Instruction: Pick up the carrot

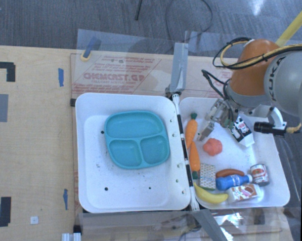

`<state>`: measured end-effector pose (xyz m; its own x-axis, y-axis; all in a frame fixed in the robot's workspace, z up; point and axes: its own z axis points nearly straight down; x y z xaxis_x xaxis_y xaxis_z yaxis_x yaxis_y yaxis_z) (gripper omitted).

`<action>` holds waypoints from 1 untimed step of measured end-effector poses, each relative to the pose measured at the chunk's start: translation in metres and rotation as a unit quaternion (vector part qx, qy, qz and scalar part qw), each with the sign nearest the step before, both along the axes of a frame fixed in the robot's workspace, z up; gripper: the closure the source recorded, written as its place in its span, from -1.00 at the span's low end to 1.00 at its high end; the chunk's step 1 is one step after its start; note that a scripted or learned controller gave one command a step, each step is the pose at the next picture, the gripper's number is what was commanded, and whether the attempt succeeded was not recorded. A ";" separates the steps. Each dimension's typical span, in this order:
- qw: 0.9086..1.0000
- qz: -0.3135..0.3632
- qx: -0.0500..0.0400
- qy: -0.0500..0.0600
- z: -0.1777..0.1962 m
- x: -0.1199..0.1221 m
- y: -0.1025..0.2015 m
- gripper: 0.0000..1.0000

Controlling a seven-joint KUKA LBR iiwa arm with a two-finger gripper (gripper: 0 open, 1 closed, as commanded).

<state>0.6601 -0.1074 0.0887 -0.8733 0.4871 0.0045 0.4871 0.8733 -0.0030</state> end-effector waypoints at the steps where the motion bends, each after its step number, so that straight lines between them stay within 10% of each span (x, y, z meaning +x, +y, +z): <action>1: 0.993 -0.116 -0.003 -0.003 0.000 -0.006 0.009 -1.00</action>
<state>0.6545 -0.0988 0.0884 -0.7372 0.6756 -0.0040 0.6757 0.7372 -0.0052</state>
